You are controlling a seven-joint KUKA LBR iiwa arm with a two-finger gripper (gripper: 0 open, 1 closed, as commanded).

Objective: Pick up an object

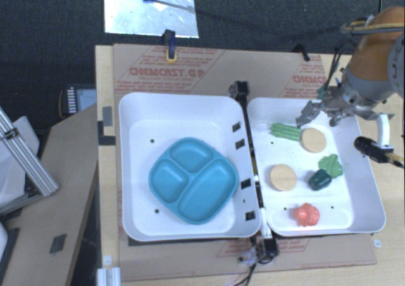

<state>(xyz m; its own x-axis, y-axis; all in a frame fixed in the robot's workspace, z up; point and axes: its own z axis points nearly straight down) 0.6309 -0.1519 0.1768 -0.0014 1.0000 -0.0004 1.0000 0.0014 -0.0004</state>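
Toys lie loose in the right bin (364,171); just below the end effector (321,112), seemingly open and empty, sits a tan disc (313,140), light, stiff, best pinched across its edges.

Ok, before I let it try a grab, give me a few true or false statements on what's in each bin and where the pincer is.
1. The blue divided plate lies in the left bin. True.
2. The pincer hovers over the left bin. False: it is over the right bin's far end, near the long green piece.
3. Two round tan discs lie in the right bin. True.
4. The pink object sits on the blue divided plate. False: it lies at the near end of the right bin.
5. The dark green object is beside a lighter green leafy piece. True.
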